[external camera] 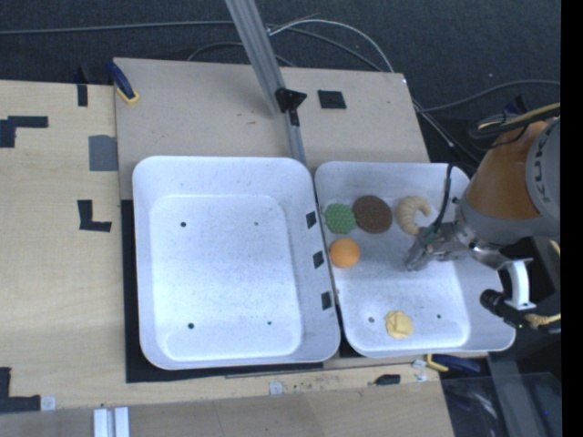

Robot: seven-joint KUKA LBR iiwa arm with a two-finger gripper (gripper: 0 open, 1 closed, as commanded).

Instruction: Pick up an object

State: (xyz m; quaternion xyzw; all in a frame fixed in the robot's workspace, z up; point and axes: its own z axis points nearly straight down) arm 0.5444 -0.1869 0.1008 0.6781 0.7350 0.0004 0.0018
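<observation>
- Camera view: dark carpeted floor (437,25) showing at the top, cables (337,39) trailing across it; a pale wooden desk (55,271) filling the rest, with dark tape marks on its left part.
- A lighter board (209,107) sitting on the desk under the far edges of the bins; a grey metal pole (260,48) rising at a slant from a black clamp near the middle.
- Left bin (228,262), white and shallow, lying beside the right bin (446,321), their rims touching down the centre.
- Right bin holding five things: a green round object (340,217) at far left, a brown round object (372,214) just beside it, a pale curved object (414,212) next along the far row.
- An orange ball (344,253) sitting just below the green one, close to the bin's left wall.
- A small yellow lump (398,323) lying near the front wall, well apart from the others.
- Arm (510,189) reaching in from the right, orange band showing above the wrist.
- Gripper (421,255) hanging low over the bin's middle-right, just below the pale curved object, near it.
- Whether the gripper's tips are apart or together: cannot tell, too small and dark. Nothing visibly between them.
</observation>
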